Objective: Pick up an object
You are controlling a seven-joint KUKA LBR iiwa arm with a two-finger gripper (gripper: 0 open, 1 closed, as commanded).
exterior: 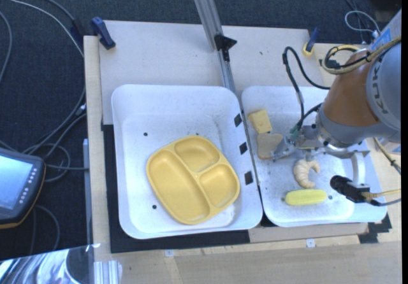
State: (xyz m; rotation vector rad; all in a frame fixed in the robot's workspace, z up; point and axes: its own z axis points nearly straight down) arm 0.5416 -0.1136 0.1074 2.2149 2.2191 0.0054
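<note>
Two white bins sit side by side on the pale bench [159, 53]. We see that the left bin [127, 111] is smooth plastic with round corners, and it holds a yellow tray [193, 178]. The tray is shiny and split into three shallow parts with soft, curved walls.

The right bin [331, 213] holds the small play foods. A yellow block [259, 121] — like a chunk of cheese — lies near the bin's upper left side. Just below it is a flat tan piece [268, 144] with straight edges. A croissant [306, 172], pale and curled like a little moon, lies in the middle. Below it rests a corn cob [305, 197], long, yellow and bumpy.

The grey arm [363, 95] with its orange band reaches in from the right. The gripper [287, 149] hangs low over the right bin, close beside the tan piece and just above the croissant. It looks like dark metal bits bunched together — we cannot tell if the fingers are apart or together, and we see nothing held between them.

A silver pole [204, 2] slants over the bench's far side.
</note>
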